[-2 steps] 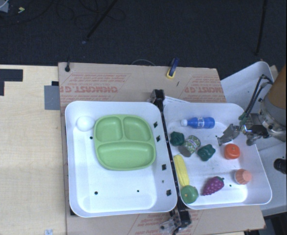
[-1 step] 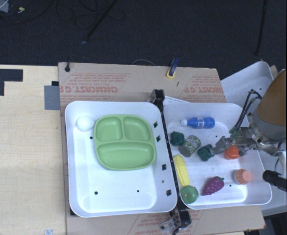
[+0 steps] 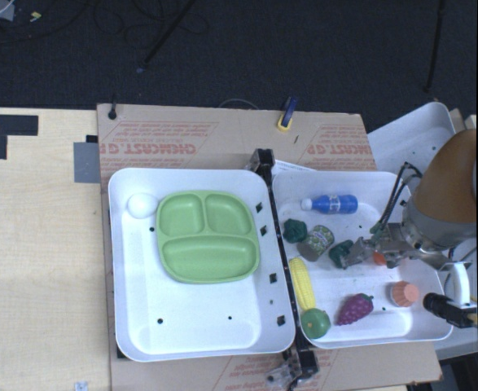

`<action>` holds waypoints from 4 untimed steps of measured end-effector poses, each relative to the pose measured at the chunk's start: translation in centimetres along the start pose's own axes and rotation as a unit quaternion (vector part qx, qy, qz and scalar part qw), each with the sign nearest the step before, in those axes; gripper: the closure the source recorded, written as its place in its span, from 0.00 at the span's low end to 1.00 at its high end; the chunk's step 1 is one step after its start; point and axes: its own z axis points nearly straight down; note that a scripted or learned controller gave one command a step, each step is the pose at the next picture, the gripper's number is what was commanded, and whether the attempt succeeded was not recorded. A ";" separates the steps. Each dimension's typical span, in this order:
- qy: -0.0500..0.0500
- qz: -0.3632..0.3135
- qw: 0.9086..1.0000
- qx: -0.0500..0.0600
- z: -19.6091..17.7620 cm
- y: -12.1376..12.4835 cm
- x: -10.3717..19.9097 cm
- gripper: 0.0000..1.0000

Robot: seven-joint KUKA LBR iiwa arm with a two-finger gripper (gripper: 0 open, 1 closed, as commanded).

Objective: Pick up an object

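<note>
Gripper [image 3: 359, 253] of mine sits low in the right bin [image 3: 348, 186], reaching in from the right; at this size I cannot tell whether it is parted or closed, nor whether it touches anything. Just at its tip lies a dark green toy [image 3: 341, 253], the likeliest thing to take. It looks like a small hollow plastic piece, so I judge it light, stiff and a little slick, and I would close across its narrow middle rather than at an end, where it could squirt out.

Left of it lie a small tin can [image 3: 319, 239] on its side and another dark green piece [image 3: 294, 230], both close enough to get nudged. A blue bottle [image 3: 331, 204] lies on its side toward the far wall. Along the left wall lies a yellow corn cob [image 3: 302, 283], with a green apple [image 3: 315, 322] at the near left corner, purple grapes [image 3: 355, 308] to its right, and a pink cup-like item [image 3: 402, 293] further right.

The left bin [image 3: 133, 316] holds a green divided plate [image 3: 208, 237] and a white ball [image 3: 141, 205] in its far left corner
</note>
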 end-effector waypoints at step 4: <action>-0.001 0.001 1.000 -0.004 -4.6 0.6 0.4 1.00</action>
